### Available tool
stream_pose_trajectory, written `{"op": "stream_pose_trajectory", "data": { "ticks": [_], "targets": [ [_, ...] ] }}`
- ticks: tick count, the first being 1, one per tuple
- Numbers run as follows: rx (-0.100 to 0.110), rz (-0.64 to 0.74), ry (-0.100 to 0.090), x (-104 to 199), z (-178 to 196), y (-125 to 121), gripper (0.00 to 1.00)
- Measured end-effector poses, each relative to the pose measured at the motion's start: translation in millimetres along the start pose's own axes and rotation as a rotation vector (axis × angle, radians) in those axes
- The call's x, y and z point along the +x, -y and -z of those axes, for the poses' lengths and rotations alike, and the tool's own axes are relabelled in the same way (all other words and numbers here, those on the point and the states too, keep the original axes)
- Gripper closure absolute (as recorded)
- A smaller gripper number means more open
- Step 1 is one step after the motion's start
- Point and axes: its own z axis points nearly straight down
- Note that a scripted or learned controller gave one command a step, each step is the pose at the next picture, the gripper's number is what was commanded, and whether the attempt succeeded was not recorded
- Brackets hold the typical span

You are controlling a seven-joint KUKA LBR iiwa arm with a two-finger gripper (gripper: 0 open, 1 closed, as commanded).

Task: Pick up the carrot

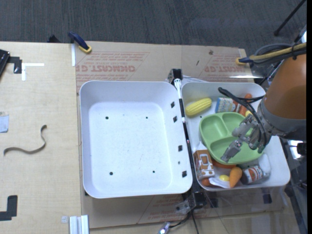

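The carrot (pixel 235 176), short and orange, lies at the front edge of the right bin (pixel 276 180), between a yellow-and-orange toy and a small bottle. My gripper (pixel 233 145) hangs over the green divided plate (pixel 217 128), a little behind and above the carrot. Its two fingers (pixel 230 153) stand apart with nothing between them, so it is open. The arm's orange band and grey wrist hide the bin's right side.
A yellow corn cob (pixel 198 106) lies at the right bin's back left. An orange-and-white box (pixel 204 164) sits left of the carrot, and a small bottle (pixel 254 174) lies to its right. The left bin (pixel 87 130) stands beside it, and a dark cord (pixel 27 147) lies on the bench.
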Motion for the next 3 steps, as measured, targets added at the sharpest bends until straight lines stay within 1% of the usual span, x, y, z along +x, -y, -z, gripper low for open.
{"op": "stream_pose_trajectory", "data": {
  "ticks": [1,2,3],
  "targets": [
    [0.001,-0.055,0.001,-95,-1,-29,0.0],
    [0.0,0.128,-0.001,-14,25,20,0.0],
    [-0.007,0.287,0.019,-25,-113,26,0.0]
  ]
}}
